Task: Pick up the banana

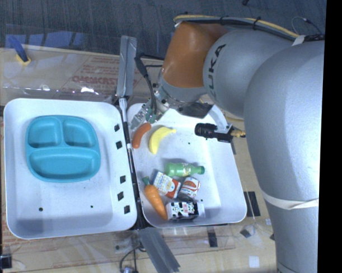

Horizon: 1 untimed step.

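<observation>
At the near end of the right bin (235, 211) lies a clutter: a small printed carton (184, 210), a carrot (155, 200) beside it, two small packets (177, 186) just above, and a green bottle (184, 170) lying on its side. None of these touch the banana.

Further in, on open floor of the same bin, the banana (158, 138) lies free, touching nothing but the bin. Its long axis runs at a slant, from a lower-left end up toward the right, the curve bowing leftward. Just to its left, near the bin's wall, lies an orange sausage-like piece (140, 135), close beside the banana but apart from it.

Beyond, at the far corner, the gripper (150, 113) hangs under the arm's orange band (188, 55). The banana lies just nearward and slightly right of it. Whether the claw is open or closed I cannot tell. Nothing is seen held in it.

The left bin (17, 223) holds a blue tray (62, 148).
</observation>
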Each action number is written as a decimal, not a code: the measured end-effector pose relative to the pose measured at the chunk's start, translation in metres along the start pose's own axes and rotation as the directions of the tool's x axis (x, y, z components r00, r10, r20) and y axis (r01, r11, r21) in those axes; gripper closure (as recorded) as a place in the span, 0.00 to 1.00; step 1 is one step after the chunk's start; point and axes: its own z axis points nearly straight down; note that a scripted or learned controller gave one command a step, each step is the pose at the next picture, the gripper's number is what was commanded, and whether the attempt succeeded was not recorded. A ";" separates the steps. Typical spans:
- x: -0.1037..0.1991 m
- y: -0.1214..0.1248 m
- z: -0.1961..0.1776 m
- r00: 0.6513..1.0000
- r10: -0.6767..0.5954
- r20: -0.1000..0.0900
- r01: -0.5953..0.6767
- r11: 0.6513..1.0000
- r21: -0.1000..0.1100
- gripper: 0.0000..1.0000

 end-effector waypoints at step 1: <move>0.000 0.000 0.000 1.000 0.000 0.000 0.000 1.000 0.000 0.00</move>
